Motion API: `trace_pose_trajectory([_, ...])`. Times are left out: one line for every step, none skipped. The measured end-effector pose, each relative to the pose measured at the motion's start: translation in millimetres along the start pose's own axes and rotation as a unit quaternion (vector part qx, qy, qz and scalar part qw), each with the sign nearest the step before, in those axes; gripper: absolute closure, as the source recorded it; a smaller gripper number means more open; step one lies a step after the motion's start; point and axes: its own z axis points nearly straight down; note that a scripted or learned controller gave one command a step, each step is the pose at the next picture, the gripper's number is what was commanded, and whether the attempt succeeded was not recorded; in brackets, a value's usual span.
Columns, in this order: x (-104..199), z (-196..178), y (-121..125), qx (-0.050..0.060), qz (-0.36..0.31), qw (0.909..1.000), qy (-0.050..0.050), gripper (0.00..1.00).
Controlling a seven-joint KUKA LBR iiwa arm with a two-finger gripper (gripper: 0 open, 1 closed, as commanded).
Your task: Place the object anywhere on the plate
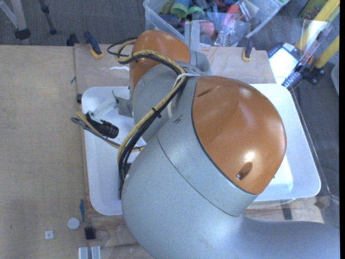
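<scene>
My grey arm (215, 161) with its orange bands (237, 134) fills the middle of the camera view and covers most of both white bins. Its wrist end (123, 102) reaches down into the left bin (99, 177), near that bin's far left part. A black cable plug (102, 127) with yellow and black cables (145, 120) hangs beside the wrist. The arm hides whatever lies under it in the bins. The gripper itself sits behind the wrist parts, so its state is hidden.
The right bin (304, 166) shows as a bare white strip along its right rim. A clear tub of colourful toys (215, 9) stands behind the bins. Orange clamps (95, 50) hold the board. Small loose parts (73, 223) lie at the bench's front left.
</scene>
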Motion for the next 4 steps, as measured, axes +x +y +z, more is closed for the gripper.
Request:
trace_pose_trajectory([-72.9, -14.7, -15.8, -0.01, 0.0, 0.9994, 0.034, 0.0])
trace_pose_trajectory([-80.4, -19.8, -18.2, -0.003, 0.001, 0.9999, 0.015, 1.0])
trace_pose_trajectory([-148.8, -158.3, -35.9, 0.0, -0.139, 0.9902, -0.002, 1.0])
trace_pose_trajectory([-165.0, -199.6, 43.0, 0.001, -0.218, 0.9759, -0.004, 1.0])
